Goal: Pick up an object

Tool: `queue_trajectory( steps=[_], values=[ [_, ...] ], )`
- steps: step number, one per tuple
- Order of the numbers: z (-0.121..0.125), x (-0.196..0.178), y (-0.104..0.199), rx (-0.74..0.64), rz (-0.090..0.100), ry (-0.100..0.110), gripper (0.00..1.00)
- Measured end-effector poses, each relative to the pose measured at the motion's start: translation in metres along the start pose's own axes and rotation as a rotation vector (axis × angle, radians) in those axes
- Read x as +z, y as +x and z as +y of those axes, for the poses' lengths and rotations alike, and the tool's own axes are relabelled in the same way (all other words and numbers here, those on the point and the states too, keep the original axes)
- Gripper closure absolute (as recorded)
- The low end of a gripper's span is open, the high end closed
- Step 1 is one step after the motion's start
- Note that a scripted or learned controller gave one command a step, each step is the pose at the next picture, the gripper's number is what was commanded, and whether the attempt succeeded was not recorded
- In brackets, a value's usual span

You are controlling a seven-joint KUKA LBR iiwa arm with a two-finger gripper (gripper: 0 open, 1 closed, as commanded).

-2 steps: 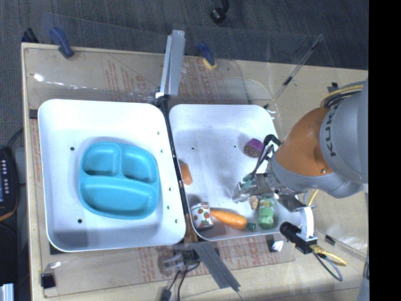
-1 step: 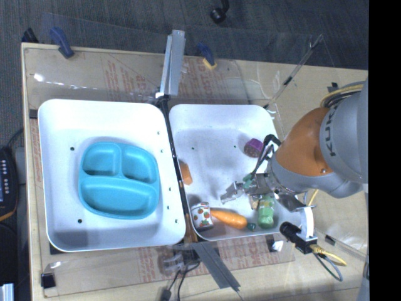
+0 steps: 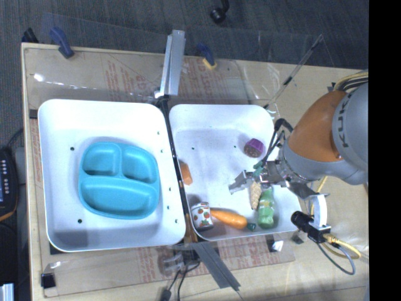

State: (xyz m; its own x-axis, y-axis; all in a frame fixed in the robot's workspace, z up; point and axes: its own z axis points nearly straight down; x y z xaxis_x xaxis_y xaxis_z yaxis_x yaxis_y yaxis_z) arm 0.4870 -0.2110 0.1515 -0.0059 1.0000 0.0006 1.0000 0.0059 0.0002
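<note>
Yellow corn cob [image 3: 255, 195] just under the hand [image 3: 258, 179], grip state unclear.

The left white bin [image 3: 56, 168] holds a blue three-compartment plastic tray [image 3: 119, 179]. The right white bin [image 3: 213, 124] holds a purple round object [image 3: 254, 147], an orange carrot [image 3: 228, 218] and a green bottle [image 3: 267, 210]. The gripper [image 3: 254, 182] hangs above a yellow corn cob [image 3: 255, 195].

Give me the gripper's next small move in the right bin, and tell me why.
Probably a short, straight descent. The gripper hangs directly over the pale yellow corn cob, beside the green plastic bottle in the right white bin. No object shows between its fingers, so lowering around the corn looks like the nearest step toward a pick.
</note>
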Motion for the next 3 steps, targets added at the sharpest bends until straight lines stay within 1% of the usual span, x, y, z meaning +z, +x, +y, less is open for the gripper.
queue_trajectory(
  steps=[1, 2, 3],
  values=[
    [0.068, 0.052, 0.001, -0.003, 0.001, 0.004, 0.00],
    [0.112, 0.060, 0.001, -0.002, 0.000, 0.002, 0.00],
    [0.031, 0.060, 0.039, 0.000, 0.001, 0.003, 0.00]
  ],
)
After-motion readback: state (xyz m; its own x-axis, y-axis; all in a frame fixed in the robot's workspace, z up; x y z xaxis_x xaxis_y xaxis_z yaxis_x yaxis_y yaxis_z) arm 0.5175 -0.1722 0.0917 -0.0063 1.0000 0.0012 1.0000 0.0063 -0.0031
